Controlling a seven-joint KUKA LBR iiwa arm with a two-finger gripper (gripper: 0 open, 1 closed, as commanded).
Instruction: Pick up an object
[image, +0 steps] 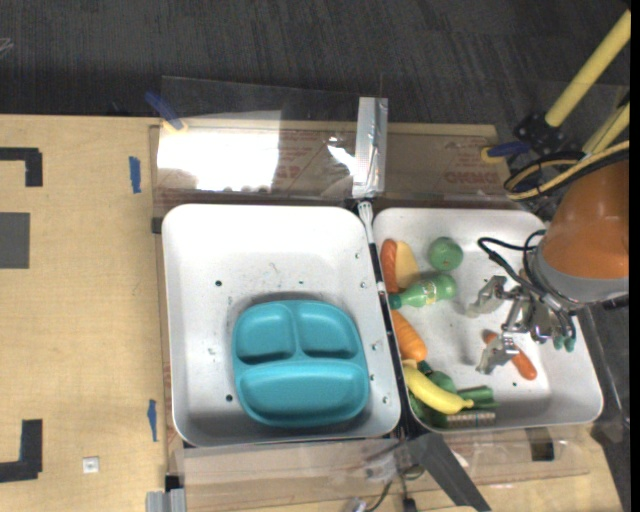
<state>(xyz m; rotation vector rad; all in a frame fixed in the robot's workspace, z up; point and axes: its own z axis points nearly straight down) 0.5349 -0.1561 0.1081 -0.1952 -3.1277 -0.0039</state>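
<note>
The bench (70, 300) carries two shallow white bins side by side. The left bin (200, 250) holds a teal divided tray (298, 362), lying flat toward its front half. The right bin (570, 395) holds toy food: an orange-and-yellow piece (399, 262) by the dividing wall, a round green piece (445, 252) beside it, a green bottle-like piece (425, 292) below these, a carrot (408, 338) along the wall, and a banana (434, 392) at the front edge lying over a dark green item (472, 392). A small orange piece (521, 364) lies near the bin's right side. The gripper (512, 330) hangs low just above and touching-close to this orange piece; whether it is spread or closed cannot be told. Faint printing on the cardboard (470, 165) behind the bins is not legible.
</note>
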